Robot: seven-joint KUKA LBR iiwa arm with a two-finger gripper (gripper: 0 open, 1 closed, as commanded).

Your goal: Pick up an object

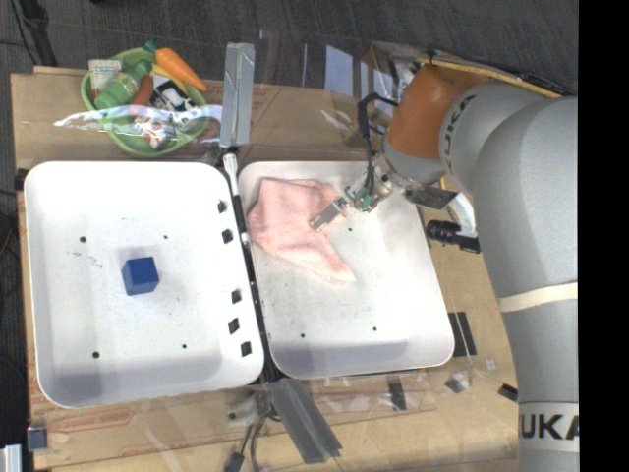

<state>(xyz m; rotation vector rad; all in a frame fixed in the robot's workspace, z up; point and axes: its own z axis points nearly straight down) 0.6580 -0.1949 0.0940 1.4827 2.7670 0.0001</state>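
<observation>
Dark carpet surrounds a cardboard-covered surface [295, 101] that carries two shallow white bins side by side, which keeps the loose things corralled where the arm can reach them. A green bowl [147, 101] of toy food, with a carrot on top, sits on the surface behind the left bin, out of the working area.

In the left bin [59, 264] a small blue cube [141, 275] lies alone near the middle, well apart from the walls. In the right bin [413, 303] a pink cloth [295, 229] is spread in a rumpled heap across the far left part, one corner trailing toward the bin's middle.

The grey arm [511, 195] reaches in from the right with its wrist bent low over the right bin, so the fingers [331, 213] come in at a slant at the cloth's right edge. Whether they stand wide or narrow, I cannot tell; they are small and dark against the cloth, and I cannot make out any fabric pinched between them.

Judging from this pose, the cloth is the target, and the approach at its edge makes sense: a raised fold gives something to nip, where flat fabric would slide. The likely risk is closing on too thin a fold, so that the cloth slips free on the lift.
</observation>
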